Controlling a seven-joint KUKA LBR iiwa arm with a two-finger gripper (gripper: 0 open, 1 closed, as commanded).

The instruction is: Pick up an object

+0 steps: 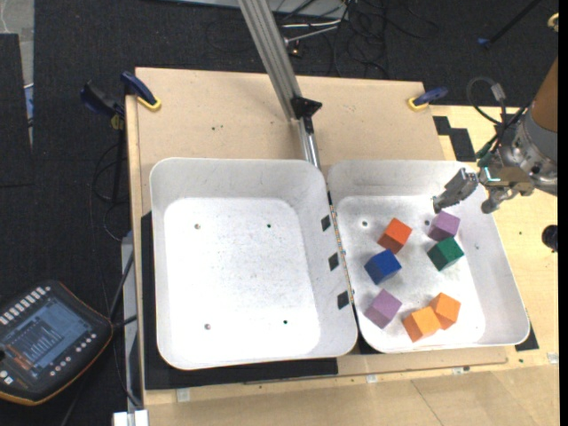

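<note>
- Wooden table [231, 114] carries two white bins, left bin [177, 193] and right bin [501, 264].
- Grey arm [541, 140] reaches from the right; its hand [468, 198] hangs open, gripping nothing.
- Blocks lie in the right bin: purple block [445, 225] just below the hand, green [445, 253], blue [382, 265].

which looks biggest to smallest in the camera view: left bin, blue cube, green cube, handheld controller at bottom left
1. left bin
2. handheld controller, partly cut off by the frame edge
3. blue cube and green cube: they look alike, so no ranking between them
</note>
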